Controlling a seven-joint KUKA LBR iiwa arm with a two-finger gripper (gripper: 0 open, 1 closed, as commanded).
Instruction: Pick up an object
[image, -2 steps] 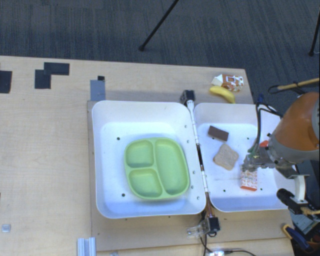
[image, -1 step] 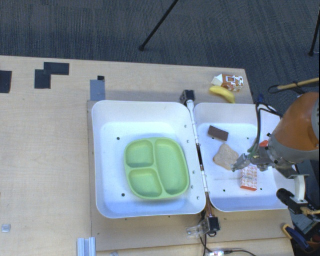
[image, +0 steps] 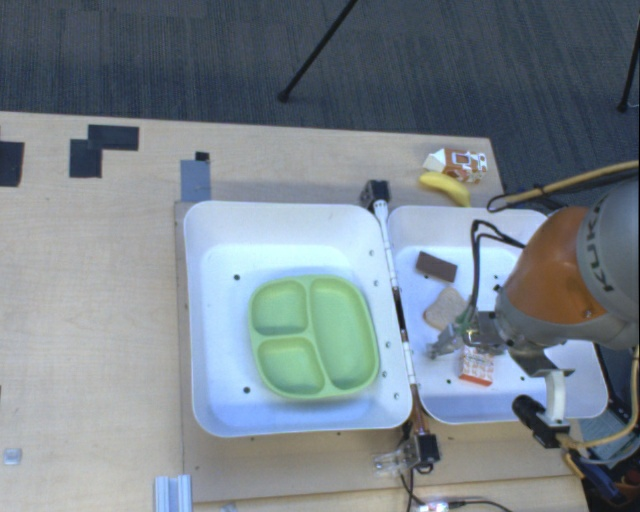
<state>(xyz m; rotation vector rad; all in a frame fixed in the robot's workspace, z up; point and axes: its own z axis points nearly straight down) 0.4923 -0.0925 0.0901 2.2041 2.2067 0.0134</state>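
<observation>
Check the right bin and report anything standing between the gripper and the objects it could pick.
Nothing visible does. The gripper hangs low in the right bin, right by the tan piece and the red-and-white packet. The brown block lies apart, nearer the bin's far wall, with bare floor between.

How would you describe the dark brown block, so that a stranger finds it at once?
Look at the right white bin, the one the arm reaches into. Near its far edge lies the dark brown block. It is a flat rectangle and the darkest item there, unlike the pale tan piece and the red-and-white packet nearer the tool.
</observation>
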